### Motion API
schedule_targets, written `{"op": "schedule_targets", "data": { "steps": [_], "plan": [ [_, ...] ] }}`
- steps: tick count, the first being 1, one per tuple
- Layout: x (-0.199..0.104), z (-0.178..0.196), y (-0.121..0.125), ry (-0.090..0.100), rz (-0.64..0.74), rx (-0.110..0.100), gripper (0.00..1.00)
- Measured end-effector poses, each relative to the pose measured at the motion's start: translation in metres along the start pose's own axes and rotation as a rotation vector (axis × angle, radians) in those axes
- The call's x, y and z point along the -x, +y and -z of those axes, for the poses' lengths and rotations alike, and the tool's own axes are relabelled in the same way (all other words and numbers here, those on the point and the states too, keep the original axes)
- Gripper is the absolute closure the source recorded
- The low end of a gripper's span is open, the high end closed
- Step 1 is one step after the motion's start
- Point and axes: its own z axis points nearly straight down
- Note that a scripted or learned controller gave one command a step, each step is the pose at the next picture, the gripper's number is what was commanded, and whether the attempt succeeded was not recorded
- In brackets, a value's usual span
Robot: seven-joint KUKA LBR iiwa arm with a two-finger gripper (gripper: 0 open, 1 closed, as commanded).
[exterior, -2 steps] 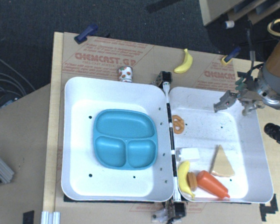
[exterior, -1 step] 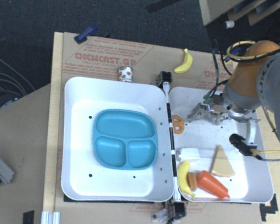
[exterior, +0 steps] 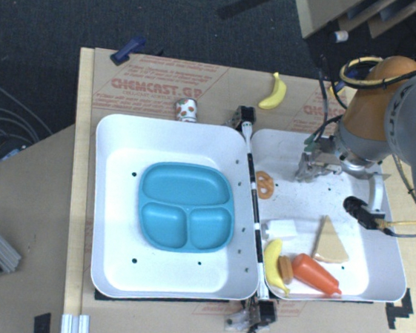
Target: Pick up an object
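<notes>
Low over the back part of the right shallow white bin (exterior: 385, 283) hangs the two-finger gripper (exterior: 314, 167) of the grey arm with its orange band (exterior: 373, 95). Its metal tip is just above the bin floor, and if it is open or closed I cannot tell, because the tip looks small and blurred. Nothing is seen held by it.

Objects for picking lie mostly toward the front of the right bin, apart from the gripper. A small brown pretzel (exterior: 264, 184) lies at the left wall, near the divider between the two bins. A pale beige wedge that looks like a slice of cheese or bread (exterior: 330, 242) lies in the middle. In front of it an orange carrot-shaped toy (exterior: 316, 275) lies slantwise, and just beside it to the left there are a small brown sausage-like piece (exterior: 285, 269) and a yellow toy banana (exterior: 275, 263) curved along the left wall. A flat white piece (exterior: 284, 229) lies behind the banana.

Left shallow white bin (exterior: 108, 188) holds a blue plastic plate with three compartments (exterior: 185, 206), lying flat in its centre.

On the cardboard behind the bins rest a second yellow banana (exterior: 274, 93) and a small white cup with red spots (exterior: 187, 110).
</notes>
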Motion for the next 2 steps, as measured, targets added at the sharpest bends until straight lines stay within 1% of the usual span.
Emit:
{"op": "schedule_targets", "data": {
  "steps": [1,2],
  "plan": [
    [0.000,0.000,0.000,0.000,0.000,-0.001,0.00],
    [0.000,0.010,0.000,0.000,0.000,0.001,1.00]
  ]
}}
